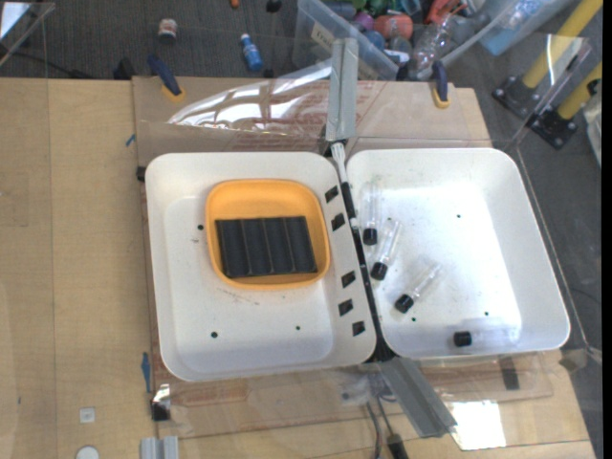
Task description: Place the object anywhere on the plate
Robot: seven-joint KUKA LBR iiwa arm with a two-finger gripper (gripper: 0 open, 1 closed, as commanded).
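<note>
An orange, rounded-square plate point(263, 191) sits in the left white bin point(249, 342), a little toward the back. A black rectangular object with lengthwise ridges point(266, 247) lies flat on the plate, covering its front half and reaching its front rim. In the right white bin point(478, 189) lie several small clear vials with black caps. One vial point(387, 247) is near the divider, another point(418, 287) lies mid-bin, and a third point(483, 336) rests against the front wall.
A row of black clips point(344, 251) runs along the seam between the two bins. Behind the bench stands a clear tub of colourful toys point(402, 8). A crinkled clear plastic sheet point(258, 113) lies behind the left bin.
</note>
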